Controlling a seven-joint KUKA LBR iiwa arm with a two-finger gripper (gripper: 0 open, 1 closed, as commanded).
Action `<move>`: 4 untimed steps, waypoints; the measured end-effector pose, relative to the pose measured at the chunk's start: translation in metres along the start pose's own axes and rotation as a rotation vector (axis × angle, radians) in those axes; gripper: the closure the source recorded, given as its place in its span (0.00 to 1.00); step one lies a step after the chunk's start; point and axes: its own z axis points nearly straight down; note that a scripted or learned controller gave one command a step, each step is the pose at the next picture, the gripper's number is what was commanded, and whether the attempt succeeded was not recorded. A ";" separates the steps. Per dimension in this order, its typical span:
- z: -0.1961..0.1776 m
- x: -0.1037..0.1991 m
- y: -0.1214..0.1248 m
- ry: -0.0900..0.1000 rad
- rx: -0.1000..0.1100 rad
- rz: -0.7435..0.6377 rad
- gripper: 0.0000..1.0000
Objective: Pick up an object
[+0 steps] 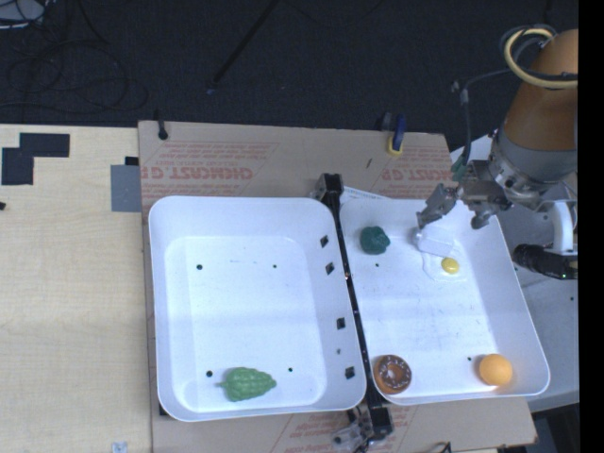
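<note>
My gripper (454, 217) hangs over the back of the right bin (429, 324), open, with nothing between its fingers. Just below it lies a white fried-egg toy (442, 258) with a yellow yolk. A dark green lump (375, 240) rests to the gripper's left, near the divider. At the right bin's front are a brown frosted donut (392, 374) and an orange ball (494, 370). A light green bumpy object (247, 383) lies at the front of the left bin (184, 281).
Both bins sit on a cardboard sheet (245, 159) on the bench. A black clip strip (338, 262) runs along the seam between them. A blue and yellow clamp (397, 135) stands at the cardboard's back edge.
</note>
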 end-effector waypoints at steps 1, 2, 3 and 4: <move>-0.130 0.072 -0.004 0.006 -0.007 -0.013 0.00; -0.293 0.145 -0.051 0.009 -0.010 -0.014 0.00; -0.193 0.104 -0.064 0.004 0.019 0.000 0.00; -0.289 0.134 -0.113 0.007 -0.002 -0.009 0.00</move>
